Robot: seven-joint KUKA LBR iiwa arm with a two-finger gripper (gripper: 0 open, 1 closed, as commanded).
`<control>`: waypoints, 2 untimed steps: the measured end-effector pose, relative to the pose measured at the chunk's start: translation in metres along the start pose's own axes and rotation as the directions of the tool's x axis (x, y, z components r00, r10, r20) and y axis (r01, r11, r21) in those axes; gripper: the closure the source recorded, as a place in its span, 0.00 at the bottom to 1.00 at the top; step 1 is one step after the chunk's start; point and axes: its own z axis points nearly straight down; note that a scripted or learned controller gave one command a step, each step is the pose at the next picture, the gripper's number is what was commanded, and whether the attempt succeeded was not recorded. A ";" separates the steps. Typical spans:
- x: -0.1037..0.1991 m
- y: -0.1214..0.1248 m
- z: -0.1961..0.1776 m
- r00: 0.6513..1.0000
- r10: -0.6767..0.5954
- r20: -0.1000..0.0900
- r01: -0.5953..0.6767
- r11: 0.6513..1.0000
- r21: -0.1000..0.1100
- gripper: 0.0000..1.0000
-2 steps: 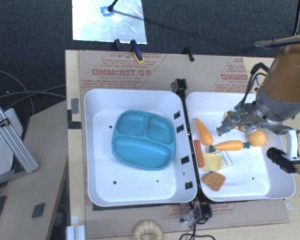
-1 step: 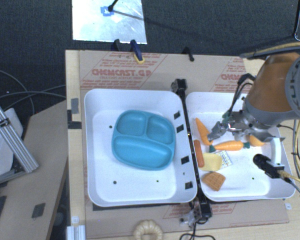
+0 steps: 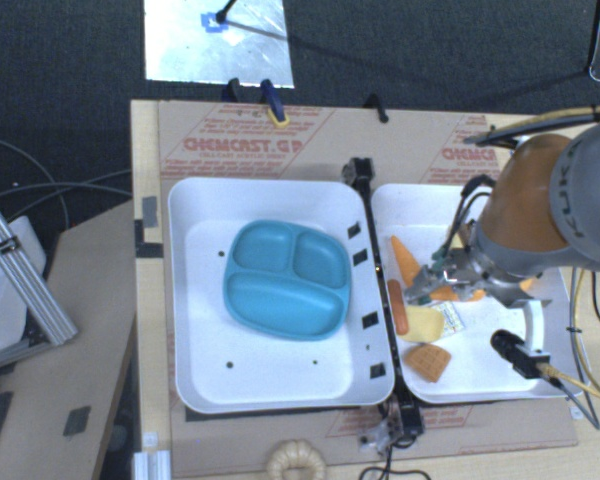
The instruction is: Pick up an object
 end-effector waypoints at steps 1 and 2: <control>-0.005 0.003 0.029 1.000 0.005 0.009 -0.005 1.000 -0.015 0.00; -0.003 0.003 0.020 1.000 0.004 0.006 -0.003 1.000 -0.014 1.00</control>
